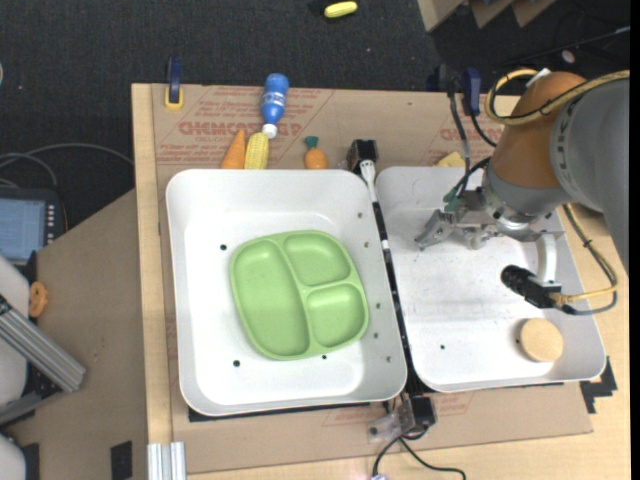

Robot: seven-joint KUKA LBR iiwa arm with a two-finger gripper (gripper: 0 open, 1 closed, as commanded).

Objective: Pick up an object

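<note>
A tan round disc, like a biscuit [541, 340], lies in the near right corner of the right bin [470, 358]. A green three-part plate [297, 293] rests in the middle of the left bin [200, 218]. My gripper [452, 238] hangs low over the far part of the right bin, well away from the disc. Its grey fingers [428, 234] stand open and spread, with nothing between them.
Along the bench behind the left bin lie a blue-and-white bottle [273, 99], a corn cob [257, 150], a carrot [234, 152], a small orange toy [315, 156] and a black item [361, 153]. A yellow object [341, 9] lies on the floor beyond.
</note>
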